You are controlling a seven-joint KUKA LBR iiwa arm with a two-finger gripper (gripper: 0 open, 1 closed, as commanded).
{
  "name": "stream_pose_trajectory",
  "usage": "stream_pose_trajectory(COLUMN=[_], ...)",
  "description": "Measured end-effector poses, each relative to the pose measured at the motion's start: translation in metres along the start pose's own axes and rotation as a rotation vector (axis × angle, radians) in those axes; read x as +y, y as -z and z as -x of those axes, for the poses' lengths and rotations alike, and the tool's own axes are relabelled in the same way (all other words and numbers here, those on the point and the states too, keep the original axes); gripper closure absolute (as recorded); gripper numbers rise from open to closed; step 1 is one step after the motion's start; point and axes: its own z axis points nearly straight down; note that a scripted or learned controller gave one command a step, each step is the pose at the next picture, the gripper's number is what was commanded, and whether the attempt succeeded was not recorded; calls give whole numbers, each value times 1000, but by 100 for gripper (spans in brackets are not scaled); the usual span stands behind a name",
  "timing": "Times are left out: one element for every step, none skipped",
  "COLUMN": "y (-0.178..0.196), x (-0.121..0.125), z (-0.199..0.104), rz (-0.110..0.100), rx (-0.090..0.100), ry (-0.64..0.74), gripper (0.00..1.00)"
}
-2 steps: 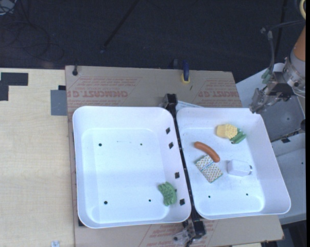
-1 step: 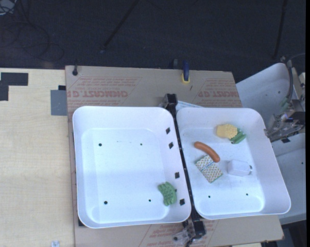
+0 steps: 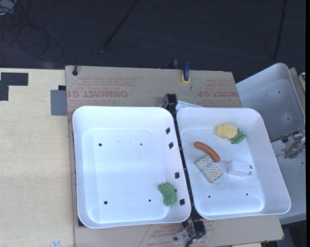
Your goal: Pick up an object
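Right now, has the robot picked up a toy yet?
Not yet. Nothing looks done: the green toy lies in the left bin, while the sausage, corn, checkered packet and white block lie in the right bin. Nothing is lifted. The whole pick remains.

Upside-down red print (unreadable) on cardboard (image 3: 144, 86)

Left white plastic bin (image 3: 93, 122) holds a green leafy toy (image 3: 167, 193) in its near right corner; right white bin (image 3: 263, 189) holds an orange sausage (image 3: 207, 151) near its centre.
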Motion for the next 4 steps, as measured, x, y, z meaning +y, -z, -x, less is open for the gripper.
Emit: stream_pose_trajectory(y=[55, 9, -2, -50], x=[20, 1, 3, 2], z=[-97, -8, -86, -188], rz=[8, -3, -1, -5], rx=[-1, -2, 1, 2], ry=[12, -5, 9, 13], gripper=[100, 100, 100, 100])
